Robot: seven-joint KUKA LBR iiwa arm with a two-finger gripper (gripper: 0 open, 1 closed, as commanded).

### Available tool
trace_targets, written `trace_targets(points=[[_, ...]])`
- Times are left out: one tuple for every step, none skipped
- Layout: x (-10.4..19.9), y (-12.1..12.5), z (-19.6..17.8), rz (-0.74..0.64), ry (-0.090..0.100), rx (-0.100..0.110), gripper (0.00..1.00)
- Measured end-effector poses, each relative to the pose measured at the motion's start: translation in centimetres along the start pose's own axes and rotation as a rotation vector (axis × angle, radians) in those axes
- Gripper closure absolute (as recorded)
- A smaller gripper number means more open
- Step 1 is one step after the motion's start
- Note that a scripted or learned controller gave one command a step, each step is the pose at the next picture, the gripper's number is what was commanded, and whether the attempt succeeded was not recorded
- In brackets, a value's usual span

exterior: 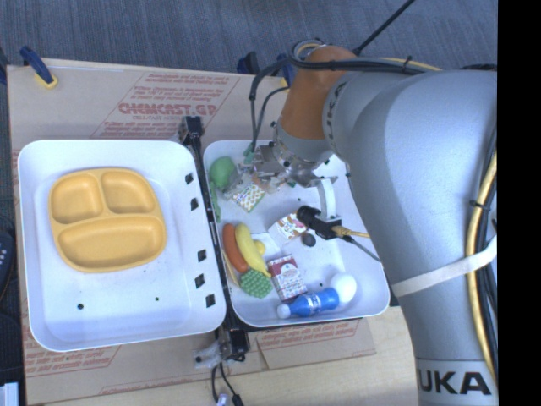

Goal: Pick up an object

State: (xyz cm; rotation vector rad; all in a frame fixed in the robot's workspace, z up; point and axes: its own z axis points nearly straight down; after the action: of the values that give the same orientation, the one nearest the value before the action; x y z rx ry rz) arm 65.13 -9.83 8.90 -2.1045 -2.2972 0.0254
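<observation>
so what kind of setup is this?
Likely a robot grasping test bench: a KUKA arm over two white bins, one with a yellow divided tray, the other with toy food.

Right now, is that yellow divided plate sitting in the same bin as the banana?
No, the yellow plate lies in the left bin, while the banana lies in the right bin.

Grey arm [423, 193] reaching in from the desk's right edge, bulky along that side; orange band [308, 87] above the wrist near the far edge; tool [270, 169] pointed down toward the desk's middle, wrist cables looping beside it.
</observation>
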Motion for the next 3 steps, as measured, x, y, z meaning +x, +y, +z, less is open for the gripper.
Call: trace_targets(points=[[-0.1, 0.3, -1.2, -0.004, -0.006, -0.014, 1.0], [0.0, 0.3, -1.2, -0.004, -0.006, -0.015, 0.0], [0.0, 0.3, -2.3, -0.007, -0.005, -0.015, 1.0]])
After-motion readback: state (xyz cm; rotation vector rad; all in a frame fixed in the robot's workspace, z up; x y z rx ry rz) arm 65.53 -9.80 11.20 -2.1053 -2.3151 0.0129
